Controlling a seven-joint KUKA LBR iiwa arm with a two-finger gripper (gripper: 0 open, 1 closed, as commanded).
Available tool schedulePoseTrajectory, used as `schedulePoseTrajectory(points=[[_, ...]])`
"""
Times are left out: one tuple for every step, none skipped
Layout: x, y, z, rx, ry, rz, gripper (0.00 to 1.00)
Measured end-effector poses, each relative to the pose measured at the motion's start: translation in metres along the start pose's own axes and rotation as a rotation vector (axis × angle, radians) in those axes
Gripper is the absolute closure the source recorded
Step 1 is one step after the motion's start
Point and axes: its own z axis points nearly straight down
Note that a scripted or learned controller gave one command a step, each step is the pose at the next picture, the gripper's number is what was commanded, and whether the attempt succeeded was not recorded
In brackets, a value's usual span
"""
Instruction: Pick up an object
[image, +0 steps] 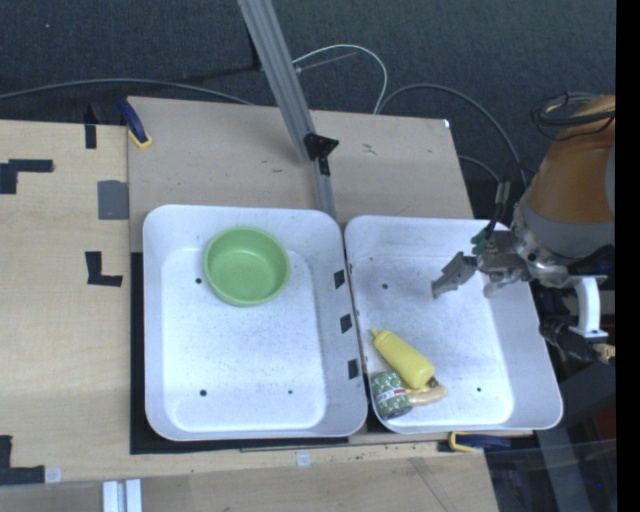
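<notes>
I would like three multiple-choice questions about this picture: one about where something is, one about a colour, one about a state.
1. Where is the bowl?
A. left bin
B. right bin
C. on the bench outside the bins

2. What colour is the bottle in the right bin?
A. red
B. yellow
C. blue

3. How is the bottle placed?
A. standing upright
B. lying on its side
C. resting inside the bowl

Answers:
1 A, the bowl sits in the upper part of the left bin.
2 B, its body is clearly yellow.
3 B, it lies flat near the bin's lower left corner; the gripper is above the bin floor, apart from it.
</notes>
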Motion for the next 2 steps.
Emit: schedulePoseTrajectory(points=[[0.0,0.0,0.0,0.0,0.0,0.0,0.0],[-0.005,0.006,0.048,0.004,-0.001,0.002,0.0]])
